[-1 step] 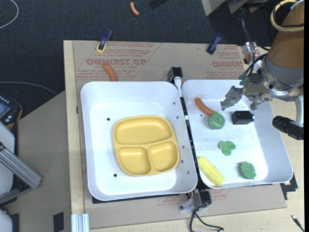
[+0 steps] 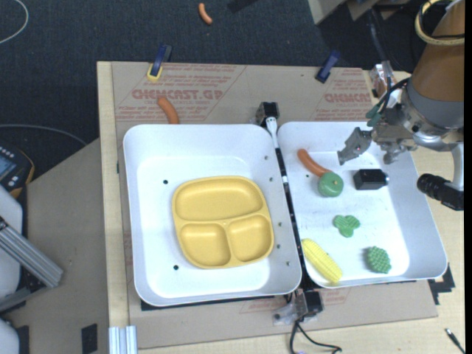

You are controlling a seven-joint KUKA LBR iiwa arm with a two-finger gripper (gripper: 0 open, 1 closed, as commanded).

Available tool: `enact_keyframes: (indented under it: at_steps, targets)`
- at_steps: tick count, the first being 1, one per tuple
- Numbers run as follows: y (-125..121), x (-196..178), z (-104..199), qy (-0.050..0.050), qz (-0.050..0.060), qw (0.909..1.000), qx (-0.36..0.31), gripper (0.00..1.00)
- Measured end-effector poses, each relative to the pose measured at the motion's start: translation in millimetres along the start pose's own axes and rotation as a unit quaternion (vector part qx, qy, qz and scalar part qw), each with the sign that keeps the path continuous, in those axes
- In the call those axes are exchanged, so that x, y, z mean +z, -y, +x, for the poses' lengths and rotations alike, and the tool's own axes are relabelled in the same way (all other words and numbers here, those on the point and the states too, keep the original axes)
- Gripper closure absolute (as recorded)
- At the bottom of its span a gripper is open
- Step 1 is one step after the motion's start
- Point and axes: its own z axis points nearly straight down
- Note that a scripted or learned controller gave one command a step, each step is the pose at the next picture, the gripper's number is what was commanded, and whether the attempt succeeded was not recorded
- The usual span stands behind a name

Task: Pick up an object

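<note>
Here, black block (image 2: 369, 178) just below pincer (image 2: 369, 147)

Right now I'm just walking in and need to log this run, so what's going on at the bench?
A grey KUKA arm reaches in from the right, its gripper above the back of the right bin. Nothing shows between its fingers. Below it lie toy foods: a carrot, a green apple, a black block, a small broccoli piece, a corn cob and a green bumpy piece. The left bin holds a yellow divided plate.
</note>
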Motion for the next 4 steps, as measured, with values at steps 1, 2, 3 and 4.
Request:
enact_keyframes:
  at_steps: [1, 2, 3, 4]
  targets:
    - [8, 57, 8, -0.001, 0.003, 1.0000, 0.000, 0.00]
    - [18, 115, 5, -0.001, 0.004, 1.0000, 0.001, 0.00]
    - [25, 161, 1, -0.001, 0.004, 1.0000, 0.001, 0.00]
    - [26, 179, 2, -0.001, 0.002, 1.0000, 0.000, 0.00]
